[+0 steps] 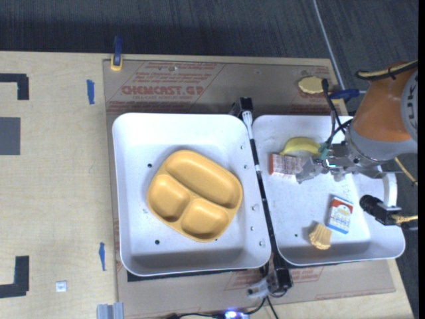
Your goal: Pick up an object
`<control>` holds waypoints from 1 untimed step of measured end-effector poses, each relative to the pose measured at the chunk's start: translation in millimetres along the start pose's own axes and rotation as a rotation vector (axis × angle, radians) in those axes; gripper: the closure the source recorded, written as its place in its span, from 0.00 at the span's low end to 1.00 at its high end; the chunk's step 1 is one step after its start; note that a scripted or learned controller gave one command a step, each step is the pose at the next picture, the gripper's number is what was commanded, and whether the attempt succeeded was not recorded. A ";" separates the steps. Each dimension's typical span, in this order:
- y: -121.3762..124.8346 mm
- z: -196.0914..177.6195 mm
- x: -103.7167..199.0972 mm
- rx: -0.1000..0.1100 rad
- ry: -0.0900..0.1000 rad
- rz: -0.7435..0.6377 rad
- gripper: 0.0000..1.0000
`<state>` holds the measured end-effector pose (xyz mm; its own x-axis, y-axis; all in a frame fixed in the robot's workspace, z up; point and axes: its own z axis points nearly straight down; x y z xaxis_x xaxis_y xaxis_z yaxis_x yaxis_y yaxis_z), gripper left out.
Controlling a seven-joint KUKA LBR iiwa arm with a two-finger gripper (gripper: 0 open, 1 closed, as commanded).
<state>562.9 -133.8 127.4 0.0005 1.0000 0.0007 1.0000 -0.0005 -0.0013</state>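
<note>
Red-and-white packet [286,164] (crumpled, beside a yellow object [300,145]) in right bin [372,248]

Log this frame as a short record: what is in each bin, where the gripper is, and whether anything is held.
left bin: yellow three-compartment tray
right bin: yellow object, red-and-white packet, blue-and-white carton, small tan piece
gripper: low over the right bin, beside the packet and yellow object
held: cannot tell
</note>
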 end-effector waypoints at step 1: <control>-28.3 41.4 28.5 -0.004 -0.001 0.001 0.00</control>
<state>534.5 -105.2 86.1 0.0012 1.0000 -0.0002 1.0000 -0.0012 0.0024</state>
